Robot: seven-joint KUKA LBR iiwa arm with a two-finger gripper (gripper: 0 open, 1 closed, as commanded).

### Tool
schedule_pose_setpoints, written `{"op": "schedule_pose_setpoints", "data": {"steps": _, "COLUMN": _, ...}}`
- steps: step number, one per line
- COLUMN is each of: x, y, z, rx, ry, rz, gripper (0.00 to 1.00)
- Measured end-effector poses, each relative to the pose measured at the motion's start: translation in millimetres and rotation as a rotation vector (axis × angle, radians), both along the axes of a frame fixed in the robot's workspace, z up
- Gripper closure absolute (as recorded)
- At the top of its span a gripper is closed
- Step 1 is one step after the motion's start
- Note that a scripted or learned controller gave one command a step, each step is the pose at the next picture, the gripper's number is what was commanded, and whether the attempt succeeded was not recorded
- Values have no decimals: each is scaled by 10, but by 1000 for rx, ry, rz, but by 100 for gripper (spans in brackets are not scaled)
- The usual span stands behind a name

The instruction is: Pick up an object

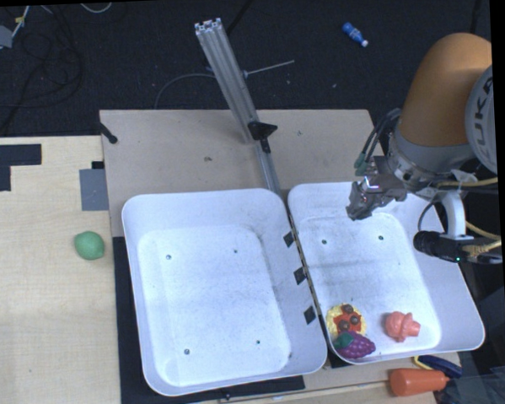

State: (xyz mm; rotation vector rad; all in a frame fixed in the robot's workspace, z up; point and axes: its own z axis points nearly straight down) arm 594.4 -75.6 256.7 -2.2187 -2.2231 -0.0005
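White plastic bins sit side by side; your gripper (pixel 364 206) hovers over the right bin (pixel 365 258) toward its 12 o'clock edge, and whether it is apart or together you cannot tell. At that bin's 6 o'clock lie a yellow-and-purple toy (pixel 349 329) and, just beside it at 3 o'clock, a pink toy (pixel 401 325). A green ball (pixel 90 245) rests on the bench at 9 o'clock of the left bin (pixel 143 213).

The arm (pixel 450 102) runs off the right edge (its gripper (pixel 362 206) too dark to read).
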Motion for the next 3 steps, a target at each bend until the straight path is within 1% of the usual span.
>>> {"op": "schedule_pose_setpoints", "data": {"steps": 1, "x": -90, "y": 417, "z": -96, "rx": 0, "ry": 1, "rz": 0, "gripper": 100}}
{"op": "schedule_pose_setpoints", "data": {"steps": 2, "x": -204, "y": 992, "z": -153, "rx": 0, "ry": 1, "rz": 1, "gripper": 100}}
{"op": "schedule_pose_setpoints", "data": {"steps": 3, "x": -435, "y": 1487, "z": -104, "rx": 0, "ry": 0, "rz": 2, "gripper": 100}}
